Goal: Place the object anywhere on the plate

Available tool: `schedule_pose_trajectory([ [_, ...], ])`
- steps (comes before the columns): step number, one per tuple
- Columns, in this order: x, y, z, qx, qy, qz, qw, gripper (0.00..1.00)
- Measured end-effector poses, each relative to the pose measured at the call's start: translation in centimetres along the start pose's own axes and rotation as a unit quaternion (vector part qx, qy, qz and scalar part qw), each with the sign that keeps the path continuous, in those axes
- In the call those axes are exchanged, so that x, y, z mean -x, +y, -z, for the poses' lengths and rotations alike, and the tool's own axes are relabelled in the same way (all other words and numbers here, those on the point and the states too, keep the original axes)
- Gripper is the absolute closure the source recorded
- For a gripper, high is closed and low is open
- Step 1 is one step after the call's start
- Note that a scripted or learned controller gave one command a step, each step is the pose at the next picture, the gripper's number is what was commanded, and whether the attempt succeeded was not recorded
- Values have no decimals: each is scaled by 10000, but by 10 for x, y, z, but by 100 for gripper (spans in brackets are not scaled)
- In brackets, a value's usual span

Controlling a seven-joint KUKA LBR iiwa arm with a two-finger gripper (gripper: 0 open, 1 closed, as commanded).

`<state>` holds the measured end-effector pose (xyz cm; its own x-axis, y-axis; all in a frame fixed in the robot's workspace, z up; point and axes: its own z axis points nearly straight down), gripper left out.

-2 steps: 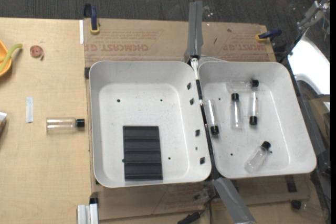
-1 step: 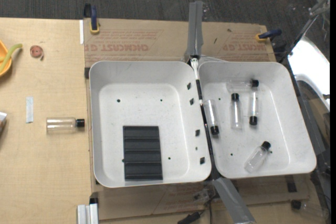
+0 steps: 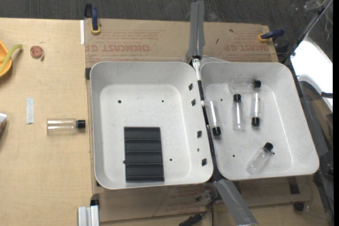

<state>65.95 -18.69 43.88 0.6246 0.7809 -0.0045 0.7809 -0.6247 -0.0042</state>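
A black ribbed plate lies flat in the front half of the left white bin. The right white bin holds several clear vials with black caps. One vial lies against that bin's left wall. Two more lie side by side in the middle, pointing front to back. Another lies crosswise near the back. A shorter, wider bottle rests at an angle near the front right corner.
Both bins sit on brown cardboard held by clamps. On the wooden table to the left lie a clear bottle, a white strip, a pink disc and a yellow object.
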Motion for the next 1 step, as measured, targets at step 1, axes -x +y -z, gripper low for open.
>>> schedule_pose_trajectory([
  [1, 33, 1, 1, 1, 5, -766, 9971, 0],
])
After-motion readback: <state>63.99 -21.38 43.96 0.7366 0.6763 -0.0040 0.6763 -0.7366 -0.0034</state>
